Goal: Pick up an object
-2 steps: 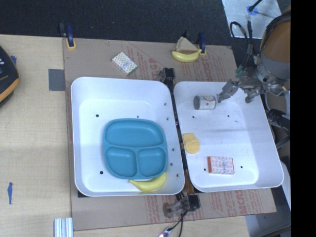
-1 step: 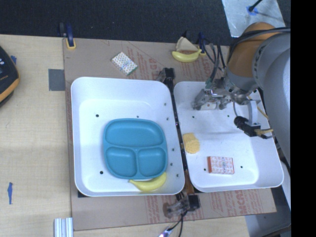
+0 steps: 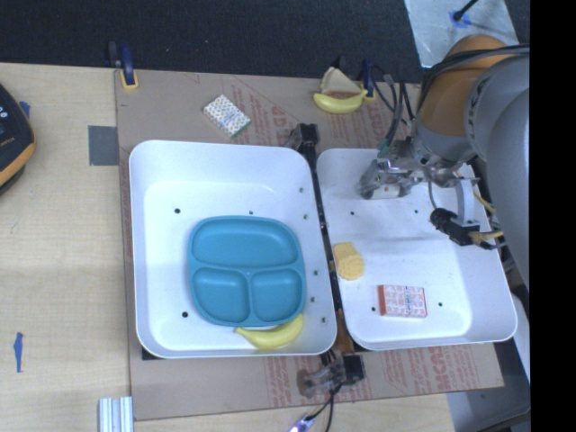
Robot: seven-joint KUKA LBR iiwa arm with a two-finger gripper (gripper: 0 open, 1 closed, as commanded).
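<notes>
- Tool [image 3: 382,185]: low at right bin's [image 3: 486,331] far edge; grip state cannot be told.
- Red-printed card [image 3: 401,301]: near edge; flat, light, probably hard to pinch.
- Yellow disc [image 3: 348,262]: left edge; likely soft, take across its width.

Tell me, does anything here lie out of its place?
Yes. A banana piece and a small patterned packet lie on the brown board behind the bins, outside both. The banana in the left bin leans against the blue tray.
</notes>
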